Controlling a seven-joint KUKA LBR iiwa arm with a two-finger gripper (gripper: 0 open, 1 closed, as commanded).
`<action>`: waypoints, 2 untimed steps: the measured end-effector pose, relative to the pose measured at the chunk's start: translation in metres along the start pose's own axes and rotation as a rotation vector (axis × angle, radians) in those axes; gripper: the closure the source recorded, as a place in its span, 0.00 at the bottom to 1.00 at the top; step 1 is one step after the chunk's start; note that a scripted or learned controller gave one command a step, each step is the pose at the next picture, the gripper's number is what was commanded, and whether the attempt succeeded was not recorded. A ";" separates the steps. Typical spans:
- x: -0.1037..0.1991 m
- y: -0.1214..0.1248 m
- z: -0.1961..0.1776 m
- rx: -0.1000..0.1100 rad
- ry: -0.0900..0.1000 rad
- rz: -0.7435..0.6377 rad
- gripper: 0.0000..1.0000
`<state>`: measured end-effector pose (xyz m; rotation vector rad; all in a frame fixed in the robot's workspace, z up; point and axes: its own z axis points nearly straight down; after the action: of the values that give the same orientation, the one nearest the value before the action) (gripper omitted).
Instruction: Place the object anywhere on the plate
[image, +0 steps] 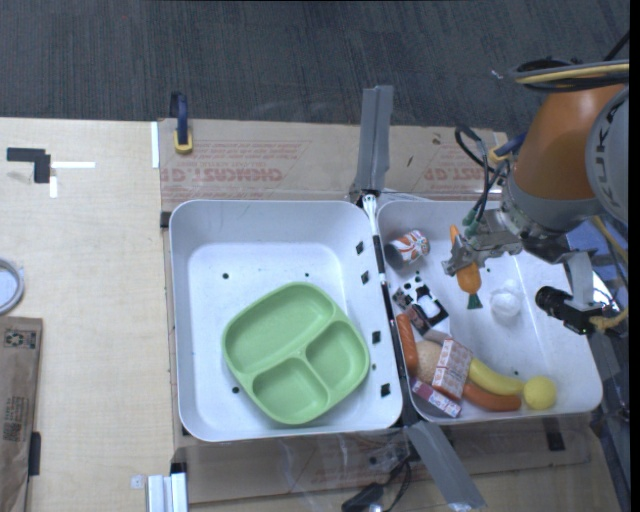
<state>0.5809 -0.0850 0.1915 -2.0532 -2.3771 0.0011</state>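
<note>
Mirrored "CHONGQI" lettering on cardboard sheet (262, 158)

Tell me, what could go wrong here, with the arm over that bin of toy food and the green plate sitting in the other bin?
The gripper hovers by a small orange carrot-like piece; whether it really has it is unclear, so it might lift away with nothing. The green plate lies in the left bin, across a raised divider, so anything carried could snag or drop there. The other food, like the banana, is crowded together, making a clean pick harder.
</note>
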 end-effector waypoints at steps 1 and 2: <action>0.092 -0.021 0.001 0.002 0.000 -0.027 1.00; 0.126 0.019 -0.145 0.002 -0.003 0.158 1.00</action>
<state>0.5813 0.0421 0.3360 -2.2351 -2.2084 0.0058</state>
